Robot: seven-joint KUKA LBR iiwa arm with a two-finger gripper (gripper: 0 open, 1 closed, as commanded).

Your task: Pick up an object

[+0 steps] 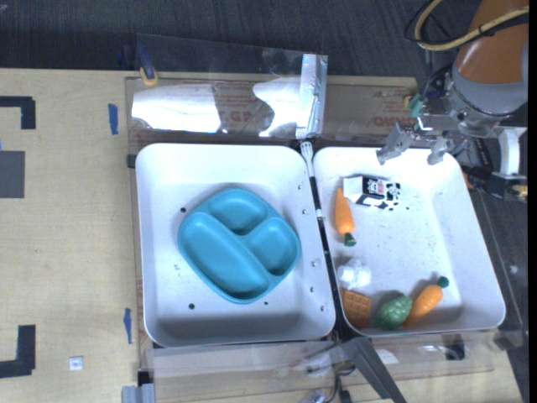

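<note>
The grey arm with its orange band reaches in from the right, and its two-finger gripper (414, 152) hangs over the far edge of the right-hand shallow white bin (478, 233). The two fingers are spread apart with nothing between them.

Everything worth picking lies in that bin. Just below the gripper sits a small black-and-white patterned card or block (374, 191); from this angle I can't tell which. Beside it, against the bin's left wall, lies an orange toy carrot with a green tip (343, 215). Along the near wall cluster a small white lump (356, 273), an orange waffle-textured piece (357, 306), a green rounded toy vegetable (393, 311) and a second orange carrot with a green top (426, 300). The left-hand white bin (159, 225) holds a blue plastic divided plate (238, 243).

The first carrot looks the best target: it lies apart from the rest. I'd bring the gripper down across its middle, fingers straddling its narrow width, keeping clear of the bin wall before closing.
</note>
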